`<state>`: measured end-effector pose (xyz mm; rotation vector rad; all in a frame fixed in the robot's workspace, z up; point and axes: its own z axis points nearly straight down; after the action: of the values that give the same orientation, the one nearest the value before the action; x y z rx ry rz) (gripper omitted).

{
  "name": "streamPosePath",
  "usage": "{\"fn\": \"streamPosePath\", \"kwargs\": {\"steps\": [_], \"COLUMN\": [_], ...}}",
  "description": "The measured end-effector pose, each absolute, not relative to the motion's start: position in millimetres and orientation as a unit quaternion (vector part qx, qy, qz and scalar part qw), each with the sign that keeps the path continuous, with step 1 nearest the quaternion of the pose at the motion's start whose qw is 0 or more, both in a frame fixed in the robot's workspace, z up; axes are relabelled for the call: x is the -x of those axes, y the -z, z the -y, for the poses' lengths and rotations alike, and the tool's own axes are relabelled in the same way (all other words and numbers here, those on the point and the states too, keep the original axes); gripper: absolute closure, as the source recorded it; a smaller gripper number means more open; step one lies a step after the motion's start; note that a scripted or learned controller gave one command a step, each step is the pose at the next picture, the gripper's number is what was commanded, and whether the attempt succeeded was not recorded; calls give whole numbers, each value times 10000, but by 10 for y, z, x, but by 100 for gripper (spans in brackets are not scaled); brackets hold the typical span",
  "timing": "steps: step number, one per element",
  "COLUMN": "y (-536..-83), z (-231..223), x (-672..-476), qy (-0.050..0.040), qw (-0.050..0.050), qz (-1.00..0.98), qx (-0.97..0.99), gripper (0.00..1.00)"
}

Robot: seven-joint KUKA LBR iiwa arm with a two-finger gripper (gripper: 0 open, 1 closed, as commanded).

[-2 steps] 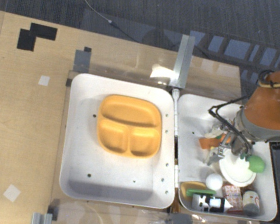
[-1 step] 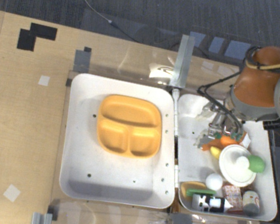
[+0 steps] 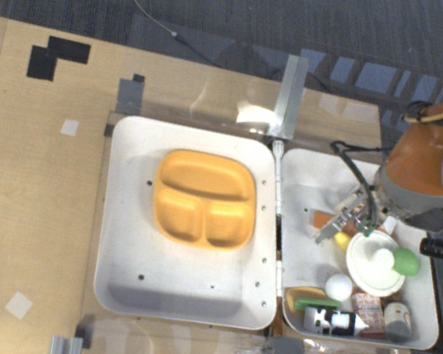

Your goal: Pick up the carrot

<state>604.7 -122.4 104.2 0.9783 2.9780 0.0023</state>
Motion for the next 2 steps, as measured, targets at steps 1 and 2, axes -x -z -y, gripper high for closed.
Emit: {"fn": "streamPosePath", "kwargs": {"steps": [1,2], "y": [-887,-896], "z": [818,880], "x": [-6482,-6221], "qy": [-18,-20], "qw": [62,68], "qz": [-9631,-9434], "qx": [-2689,-3315], "gripper": [0,0]}}
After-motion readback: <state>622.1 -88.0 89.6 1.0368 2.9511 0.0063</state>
